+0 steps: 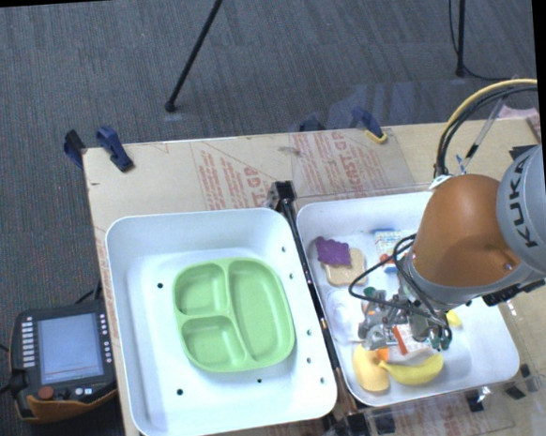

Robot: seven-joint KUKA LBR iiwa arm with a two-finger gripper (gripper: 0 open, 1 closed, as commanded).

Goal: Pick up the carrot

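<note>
1. Lying low in the right bin (496, 355), the carrot (384, 352) shows as an orange sliver under the gripper (392, 330); whether it is gripped is unclear.
2. Touching below: a banana (415, 370).
3. The left bin (131, 270) holds a green divided plate (234, 314).

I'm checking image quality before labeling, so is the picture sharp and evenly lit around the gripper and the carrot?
Camera view: lighting even, shadows soft; the white right bin looks washed out, the gripper is small and cluttered, and the carrot shows as a tiny orange patch.
</note>
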